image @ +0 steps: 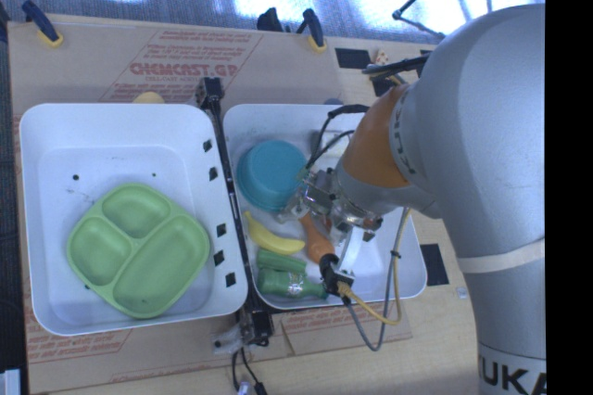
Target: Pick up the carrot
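Note:
The carrot (318,242) is a short orange piece in the right bin (408,277), lying between a yellow banana (274,236) and the arm's wrist. My gripper (317,206) hangs low over the bin, right above the carrot's upper end and beside a blue bowl. The wrist and its cables hide part of the carrot. Whether the carrot is touched or held is unclear from this angle.
A blue bowl (270,175) sits at the back of the right bin, and a green packet-like item (289,277) lies at its front edge. A green divided plate (139,250) rests in the left bin (56,152). The arm's grey bulk covers the right side.

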`<state>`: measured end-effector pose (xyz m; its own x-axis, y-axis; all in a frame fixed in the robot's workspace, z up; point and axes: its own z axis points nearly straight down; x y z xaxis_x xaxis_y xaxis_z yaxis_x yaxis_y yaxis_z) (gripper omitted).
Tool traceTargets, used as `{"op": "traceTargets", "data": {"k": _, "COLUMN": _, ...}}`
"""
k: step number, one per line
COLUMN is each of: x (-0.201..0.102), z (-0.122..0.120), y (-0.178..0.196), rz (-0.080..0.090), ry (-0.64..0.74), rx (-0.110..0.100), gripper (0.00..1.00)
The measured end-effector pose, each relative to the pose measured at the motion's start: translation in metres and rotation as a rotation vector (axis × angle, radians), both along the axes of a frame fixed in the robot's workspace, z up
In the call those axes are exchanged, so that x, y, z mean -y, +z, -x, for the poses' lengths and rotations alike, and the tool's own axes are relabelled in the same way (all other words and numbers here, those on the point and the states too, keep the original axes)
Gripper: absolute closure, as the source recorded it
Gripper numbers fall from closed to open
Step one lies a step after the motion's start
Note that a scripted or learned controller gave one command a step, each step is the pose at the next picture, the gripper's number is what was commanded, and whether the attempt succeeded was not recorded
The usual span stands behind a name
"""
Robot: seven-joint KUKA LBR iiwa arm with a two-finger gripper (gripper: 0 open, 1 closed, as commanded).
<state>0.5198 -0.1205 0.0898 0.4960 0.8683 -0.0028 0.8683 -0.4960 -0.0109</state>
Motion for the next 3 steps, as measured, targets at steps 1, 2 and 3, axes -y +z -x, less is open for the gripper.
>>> {"op": "traceTargets", "data": {"k": 1, "x": 0.027, "z": 0.013, "y": 0.0, "rz": 0.0, "ry": -0.147, "rx": -0.003, "gripper": 0.0}}
{"op": "traceTargets", "data": {"k": 2, "x": 0.009, "z": 0.045, "y": 0.0, "rz": -0.006, "ry": 0.055, "rx": -0.002, "gripper": 0.0}}
{"op": "traceTargets", "data": {"k": 3, "x": 0.009, "z": 0.045, "y": 0.009, "rz": -0.009, "ry": 0.063, "rx": -0.009, "gripper": 1.0}}
